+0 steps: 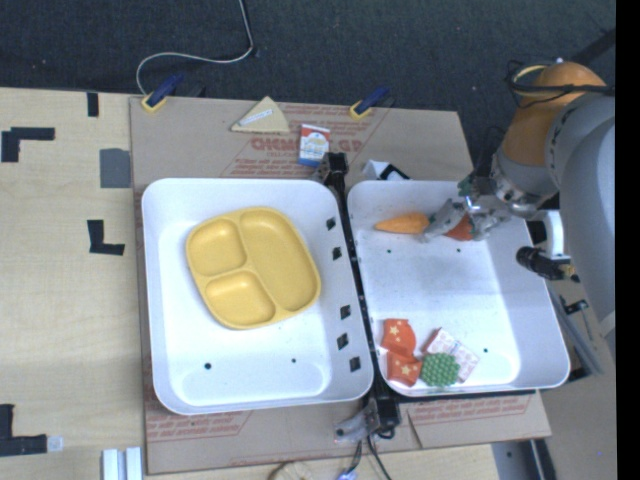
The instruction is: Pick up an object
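The orange carrot [402, 225] lay in the far part of the right bin [520, 328], its long axis running across the bin from the divider toward the hand [462, 218], which sat at its thicker end with a small red piece [460, 232] just beside it. Whether the hand was open or clamped on anything could not be told from above. Relative to the carrot, the red and green pieces [420, 358] sat well nearer the camera, and the yellow divided plate [252, 266] lay across the divider in the left bin [170, 348] on the desk.
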You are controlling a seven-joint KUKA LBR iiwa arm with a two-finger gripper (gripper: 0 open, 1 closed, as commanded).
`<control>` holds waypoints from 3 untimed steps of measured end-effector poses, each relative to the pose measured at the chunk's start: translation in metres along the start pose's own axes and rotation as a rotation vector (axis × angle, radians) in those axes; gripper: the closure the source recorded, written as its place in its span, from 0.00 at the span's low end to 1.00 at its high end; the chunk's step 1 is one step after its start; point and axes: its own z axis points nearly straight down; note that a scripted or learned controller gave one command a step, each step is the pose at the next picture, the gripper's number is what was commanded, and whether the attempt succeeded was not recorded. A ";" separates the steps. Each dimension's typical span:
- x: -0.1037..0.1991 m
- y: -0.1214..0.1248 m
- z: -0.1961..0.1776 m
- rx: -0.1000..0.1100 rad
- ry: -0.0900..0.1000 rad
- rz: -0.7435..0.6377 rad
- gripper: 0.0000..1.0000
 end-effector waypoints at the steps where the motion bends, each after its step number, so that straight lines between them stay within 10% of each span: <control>1: -0.005 0.001 0.001 0.002 0.009 -0.001 0.00; 3: -0.005 0.007 -0.003 -0.031 0.002 0.005 0.00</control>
